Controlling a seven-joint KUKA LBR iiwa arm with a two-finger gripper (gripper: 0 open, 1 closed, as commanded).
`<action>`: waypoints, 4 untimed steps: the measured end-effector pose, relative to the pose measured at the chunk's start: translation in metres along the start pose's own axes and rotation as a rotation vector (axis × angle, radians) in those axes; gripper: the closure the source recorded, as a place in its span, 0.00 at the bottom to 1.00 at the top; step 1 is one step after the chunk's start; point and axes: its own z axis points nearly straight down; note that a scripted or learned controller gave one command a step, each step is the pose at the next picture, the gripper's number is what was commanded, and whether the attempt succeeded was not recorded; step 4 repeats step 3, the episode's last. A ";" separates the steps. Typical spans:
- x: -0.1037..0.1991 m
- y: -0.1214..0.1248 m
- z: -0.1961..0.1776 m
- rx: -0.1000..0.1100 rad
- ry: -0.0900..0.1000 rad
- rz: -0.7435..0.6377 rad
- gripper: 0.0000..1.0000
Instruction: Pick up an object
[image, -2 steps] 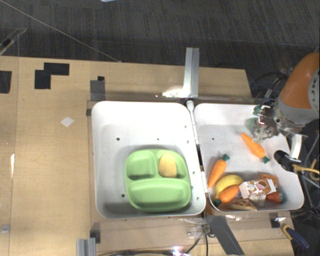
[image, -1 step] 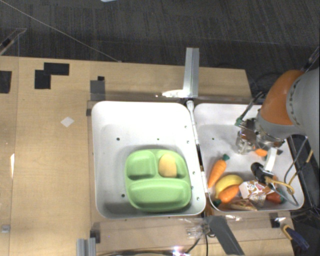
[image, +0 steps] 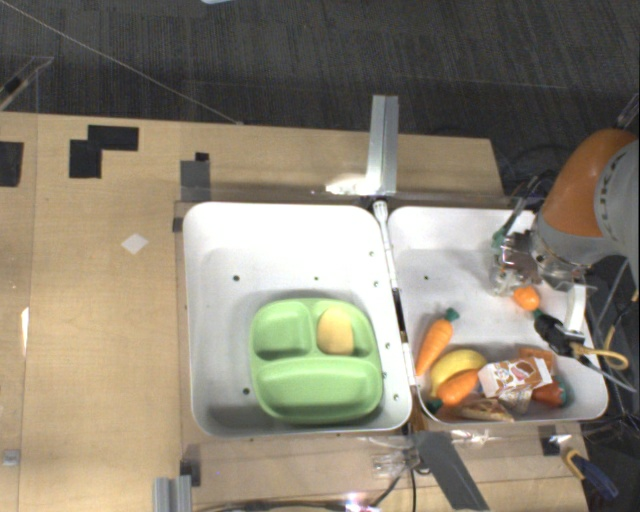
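My gripper hangs over the upper right part of the right bin, low above its floor. A small orange round thing lies just below and to the right of it, close by but not seen between the fingers. Toward the bin's front lie a carrot with a green top, a yellow banana, a second orange carrot and a crumpled white-and-red packet.
The left bin holds a green divided plate with a yellow lemon-like fruit in its upper right compartment. A metal post stands behind the ridge between the bins. The arm's orange band overhangs the right bin's far right corner.
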 end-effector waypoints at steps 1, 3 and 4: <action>-0.018 0.007 -0.006 -0.002 0.000 -0.523 0.00; -0.004 0.071 -0.031 -0.003 0.000 -0.309 0.00; -0.004 0.071 -0.031 -0.003 0.000 -0.309 0.00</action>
